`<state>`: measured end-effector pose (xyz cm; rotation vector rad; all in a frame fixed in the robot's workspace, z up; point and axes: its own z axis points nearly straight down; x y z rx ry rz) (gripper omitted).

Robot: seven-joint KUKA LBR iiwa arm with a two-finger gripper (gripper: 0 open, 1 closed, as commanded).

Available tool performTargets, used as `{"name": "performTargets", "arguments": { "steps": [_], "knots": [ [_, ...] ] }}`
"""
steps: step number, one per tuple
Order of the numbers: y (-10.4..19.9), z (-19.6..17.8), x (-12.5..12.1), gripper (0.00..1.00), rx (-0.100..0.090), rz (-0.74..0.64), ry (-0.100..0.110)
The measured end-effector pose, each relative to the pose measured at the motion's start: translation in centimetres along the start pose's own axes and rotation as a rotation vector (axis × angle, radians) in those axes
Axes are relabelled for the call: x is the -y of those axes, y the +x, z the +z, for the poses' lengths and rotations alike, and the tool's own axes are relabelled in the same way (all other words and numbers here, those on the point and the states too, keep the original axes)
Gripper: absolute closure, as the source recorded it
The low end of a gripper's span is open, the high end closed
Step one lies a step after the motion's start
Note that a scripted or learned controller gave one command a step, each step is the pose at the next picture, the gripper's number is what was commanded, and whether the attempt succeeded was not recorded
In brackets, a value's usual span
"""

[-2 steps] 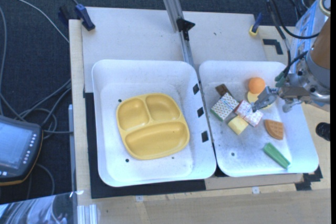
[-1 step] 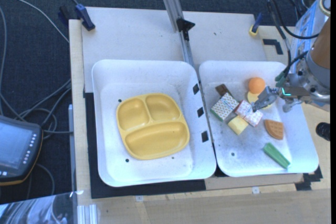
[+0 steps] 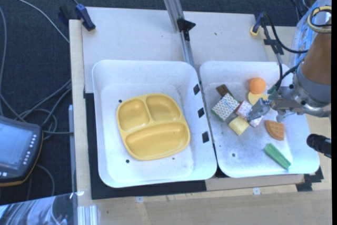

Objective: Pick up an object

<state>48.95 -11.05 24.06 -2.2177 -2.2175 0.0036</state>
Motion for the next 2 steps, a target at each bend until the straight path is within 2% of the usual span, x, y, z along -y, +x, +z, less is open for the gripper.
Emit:
{"name": "performTargets", "arguments": {
  "steps": [2],
  "knots": [
    [1.7,9.4,0.8,0.0,-0.001,-0.001,0.002]
  ]
}}
